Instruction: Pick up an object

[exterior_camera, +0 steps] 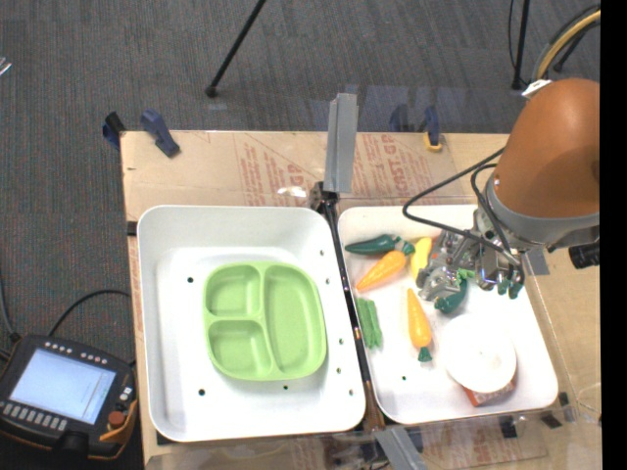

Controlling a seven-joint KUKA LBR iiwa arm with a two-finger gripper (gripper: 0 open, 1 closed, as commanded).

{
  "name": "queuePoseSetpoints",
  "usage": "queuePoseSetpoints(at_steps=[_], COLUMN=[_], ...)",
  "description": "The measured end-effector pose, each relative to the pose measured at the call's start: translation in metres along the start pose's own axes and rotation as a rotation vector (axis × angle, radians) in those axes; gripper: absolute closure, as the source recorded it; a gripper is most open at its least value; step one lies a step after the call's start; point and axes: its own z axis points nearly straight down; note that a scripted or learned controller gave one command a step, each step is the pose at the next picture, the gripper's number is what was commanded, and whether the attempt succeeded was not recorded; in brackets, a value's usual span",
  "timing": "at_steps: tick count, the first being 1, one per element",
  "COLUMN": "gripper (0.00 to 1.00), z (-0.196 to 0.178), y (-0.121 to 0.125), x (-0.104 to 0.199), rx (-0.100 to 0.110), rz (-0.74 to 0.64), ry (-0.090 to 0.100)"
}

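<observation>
**So many toys, so close together**

I am the gripper [460, 274], and I hang low over the right bin [545, 360], near its top edge. My arm [549, 155] comes in from the right, big and orange above me. I cannot tell what my grip is doing, because my metal parts and the toys under me blur into one dark clump.

My job is to pick up one thing. The toys are all in the right bin. A dark green pepper [373, 246] lies near the top left. An orange carrot [383, 270] sits just below it. A yellow piece [421, 253] is next to that. A small green toy [453, 302] is right under me. A second carrot [419, 323] lies in the middle. Some green beans [369, 321] rest by the left wall. A white cup with an orange base [483, 364] lies near the bottom.

What could go wrong? The toys near me touch or almost touch. I think I could come down on two at once and pinch neither. I could also just push one away. The carrots look smooth and pointy, so one may slip out. The cup looks too wide for me.

The left bin [162, 311] holds a green tray [265, 321] with three parts. It is well apart from me.
</observation>
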Motion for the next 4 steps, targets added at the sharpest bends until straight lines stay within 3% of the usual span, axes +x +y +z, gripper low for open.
queuePoseSetpoints(at_steps=[1, 2, 3, 4], gripper=[1.0, 1.0, 1.0, 1.0], z=[0.0, 0.065, 0.12, 0.175], y=[0.068, 0.017, -0.081, -0.067], x=[0.005, 0.054, 0.034, -0.033], rx=[0.002, 0.002, -0.001, -0.001], rz=[0.041, -0.221, -0.381, 0.192], ry=[0.015, 0.019, 0.02, -0.003])
